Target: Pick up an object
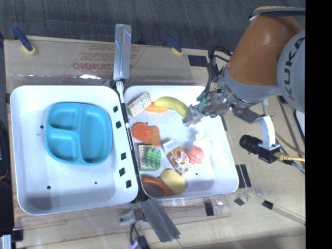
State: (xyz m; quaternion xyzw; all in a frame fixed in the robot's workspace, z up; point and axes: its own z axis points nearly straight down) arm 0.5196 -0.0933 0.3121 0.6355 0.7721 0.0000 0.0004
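Note:
The right bin [220, 178] holds several toy foods: a yellow banana [172, 105], an orange carrot [156, 108], a patterned cracker [138, 104], a red tomato slice [141, 132], a green-striped packet [150, 157], a small printed carton [178, 158], a pink piece [196, 154], a yellow potato-like lump [173, 180] and a brown sausage [155, 185]. My gripper [189, 116] hangs over the bin's upper right part, just right of the banana's tip. Nothing shows between its fingers.
The left bin [26, 154] carries a blue divided plate [79, 132]. A metal divider bar [122, 51] stands at the back between the bins. The arm's grey and orange body [262, 51] covers the bench right of the right bin.

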